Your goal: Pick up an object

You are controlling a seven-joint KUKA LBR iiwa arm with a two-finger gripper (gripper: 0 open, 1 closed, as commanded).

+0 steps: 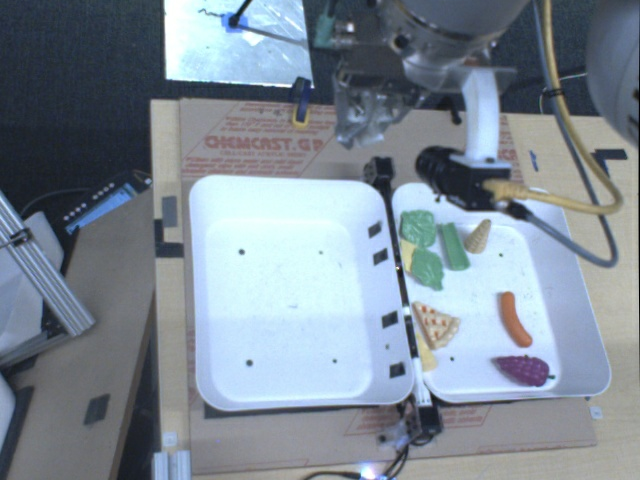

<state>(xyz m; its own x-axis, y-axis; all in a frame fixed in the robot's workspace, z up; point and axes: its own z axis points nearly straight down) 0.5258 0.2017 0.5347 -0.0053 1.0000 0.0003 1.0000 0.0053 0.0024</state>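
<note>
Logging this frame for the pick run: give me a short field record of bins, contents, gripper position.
left bin: bare white floor
right bin: toy food
items: two green leaves, green stick, cone, sausage, pizza slice, purple grapes
clustering: most items near divider; sausage and grapes apart
gripper: above the bench behind the bins, holding nothing visible

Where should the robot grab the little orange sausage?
Probably across the middle of the orange sausage, coming straight down from above. It is long and thin and lies flat in the right bin with bare floor along both long sides, so the hand's fingers would fit either side.
</note>
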